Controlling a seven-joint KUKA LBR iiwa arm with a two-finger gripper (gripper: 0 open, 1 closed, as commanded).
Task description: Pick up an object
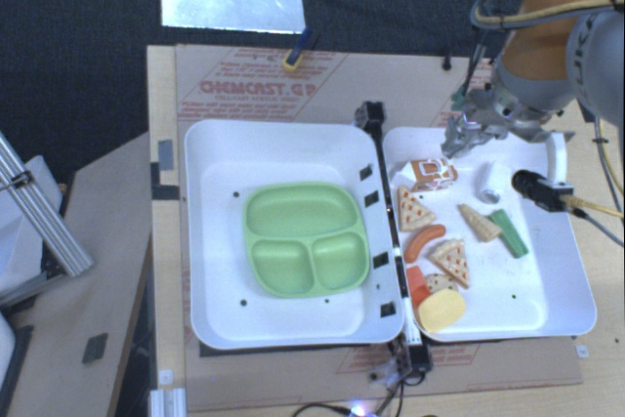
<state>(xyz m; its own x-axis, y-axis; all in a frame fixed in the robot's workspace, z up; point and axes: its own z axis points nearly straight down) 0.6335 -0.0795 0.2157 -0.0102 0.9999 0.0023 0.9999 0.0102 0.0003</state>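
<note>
- Camera view hides much of the gripper (457, 144): it is small and blurred under the grey wrist and orange band, and I cannot tell whether it is open or closed, nor whether anything is in it.
- The arm is cut off at the right edge of the view.
- The gripper hangs over the upper left corner of the right white bin (542, 293).
- A small orange-and-white box (431, 174) lies in that bin just below and left of the gripper, near it; whether they touch cannot be made out.
- A short white cylinder (485, 179) lies just right of the box, below the gripper.
- Lower down lie a triangular pizza-slice toy (414, 209), a red-orange sausage toy (424, 242), a second triangular slice (451, 261), a tan wedge (479, 223) and a green bar (509, 232) just beside the wedge.
- At the bin's lower left corner lie a small red piece (417, 283) and a yellow rounded piece (441, 311), close together.
- A black strip with clips (384, 210) runs between the bins.
- The left white bin (215, 210) holds a pale green three-part plastic tray (303, 239), well apart from the gripper.
</note>
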